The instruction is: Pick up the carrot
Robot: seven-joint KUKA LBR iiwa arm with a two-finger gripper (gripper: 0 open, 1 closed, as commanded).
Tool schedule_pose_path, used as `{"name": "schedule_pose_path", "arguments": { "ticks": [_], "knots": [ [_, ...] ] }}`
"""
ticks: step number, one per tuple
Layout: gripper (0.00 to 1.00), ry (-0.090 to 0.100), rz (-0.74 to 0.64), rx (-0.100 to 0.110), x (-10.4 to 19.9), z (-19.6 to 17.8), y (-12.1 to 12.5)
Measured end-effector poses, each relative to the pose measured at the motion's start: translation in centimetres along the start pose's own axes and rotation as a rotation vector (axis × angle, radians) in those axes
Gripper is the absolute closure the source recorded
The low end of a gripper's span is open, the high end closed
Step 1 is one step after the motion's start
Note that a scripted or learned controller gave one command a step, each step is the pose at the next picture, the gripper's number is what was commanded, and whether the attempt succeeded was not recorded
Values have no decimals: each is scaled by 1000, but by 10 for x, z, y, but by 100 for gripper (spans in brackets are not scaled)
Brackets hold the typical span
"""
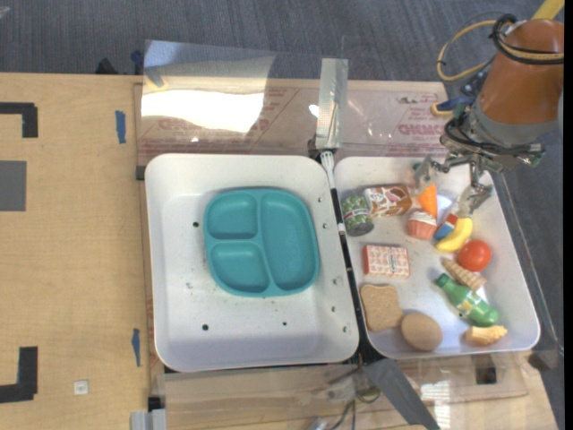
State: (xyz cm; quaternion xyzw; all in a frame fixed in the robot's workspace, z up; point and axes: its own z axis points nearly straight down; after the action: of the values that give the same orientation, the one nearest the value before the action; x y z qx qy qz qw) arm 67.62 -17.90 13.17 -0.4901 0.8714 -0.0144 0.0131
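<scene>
Grey carpet surrounds the wooden bench [63, 240]; spread fingers [455, 179] straddle the carrot [429, 199], ungripped.

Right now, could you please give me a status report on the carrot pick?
Gripper above right bin's far end. Carrot lying beside it, not gripped. Banana, can crowd close.

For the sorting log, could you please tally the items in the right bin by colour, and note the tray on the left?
Orange or red: 2, carrot, tomato
Yellow: 1, banana
Green: 2, bottle, can
Tan: 2, bread slice, round bun
Teal: 1, tray
Total: 8
</scene>
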Motion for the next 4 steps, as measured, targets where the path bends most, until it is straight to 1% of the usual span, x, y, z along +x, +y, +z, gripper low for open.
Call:
{"name": "schedule_pose_path", "arguments": {
  "ticks": [1,2,3,4],
  "knots": [
    [0,1,71,7,0,2,-1],
    [0,1,111,9,-1,2,-1],
    [0,-3,197,-9,-7,20,7],
    [0,8,274,-31,-12,42,39]
  ]
}}
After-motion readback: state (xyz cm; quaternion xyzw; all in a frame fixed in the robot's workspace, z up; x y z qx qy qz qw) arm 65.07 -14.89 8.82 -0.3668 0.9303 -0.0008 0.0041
